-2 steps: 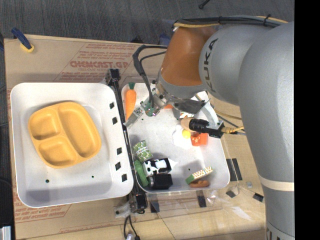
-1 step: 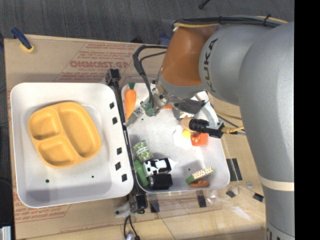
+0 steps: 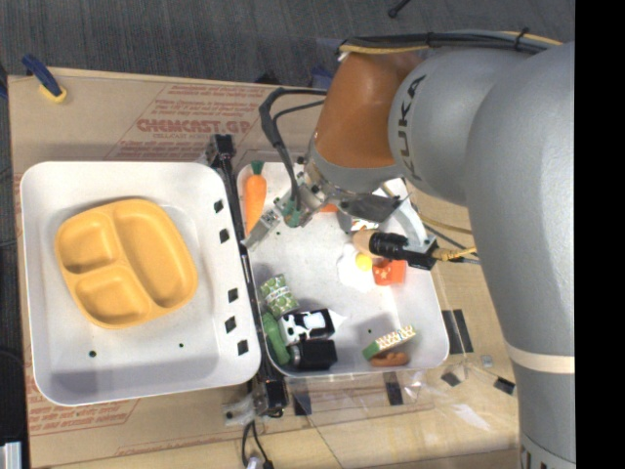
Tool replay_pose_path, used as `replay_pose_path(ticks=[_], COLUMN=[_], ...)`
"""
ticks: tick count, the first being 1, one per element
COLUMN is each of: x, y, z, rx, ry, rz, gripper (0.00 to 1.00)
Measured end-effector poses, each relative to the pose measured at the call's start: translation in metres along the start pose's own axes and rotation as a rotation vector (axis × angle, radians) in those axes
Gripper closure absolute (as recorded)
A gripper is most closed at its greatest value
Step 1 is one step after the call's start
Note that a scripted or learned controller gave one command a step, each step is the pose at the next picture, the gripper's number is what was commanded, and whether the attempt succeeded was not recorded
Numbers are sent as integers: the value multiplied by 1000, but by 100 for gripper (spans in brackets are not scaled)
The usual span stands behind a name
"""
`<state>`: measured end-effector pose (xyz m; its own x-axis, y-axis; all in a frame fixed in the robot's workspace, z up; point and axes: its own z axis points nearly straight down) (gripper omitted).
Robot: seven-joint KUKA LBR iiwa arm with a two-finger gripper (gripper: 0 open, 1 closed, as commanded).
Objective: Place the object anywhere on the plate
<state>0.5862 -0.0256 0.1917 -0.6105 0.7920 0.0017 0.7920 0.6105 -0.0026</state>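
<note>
A yellow plate (image 3: 122, 260) with three compartments lies in the left bin (image 3: 39, 193); nothing rests on it. The right bin (image 3: 430, 330) holds loose toys: an orange carrot (image 3: 254, 195) along its left wall, a green packet (image 3: 276, 292), a black-and-white toy (image 3: 309, 326), a red block (image 3: 390, 272) with a small yellow piece (image 3: 363, 260) beside it, and a brown-and-tan piece (image 3: 391, 345). My gripper (image 3: 293, 208) hangs low over the back of the right bin, just right of the carrot. The bulky wrist with its orange band (image 3: 366, 106) covers most of it.
A black divider (image 3: 239, 252) with clips runs between the two bins. Cables loop from the wrist over the right bin's back edge. The grey arm (image 3: 508, 213) fills the right side. Brown cardboard (image 3: 166, 106) lies under both bins.
</note>
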Motion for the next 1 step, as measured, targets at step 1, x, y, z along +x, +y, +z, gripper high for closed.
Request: replay_pose_path(ticks=[1], x=[0], y=[0], z=[0], rx=[0], ry=[0], rz=[0], gripper=[0])
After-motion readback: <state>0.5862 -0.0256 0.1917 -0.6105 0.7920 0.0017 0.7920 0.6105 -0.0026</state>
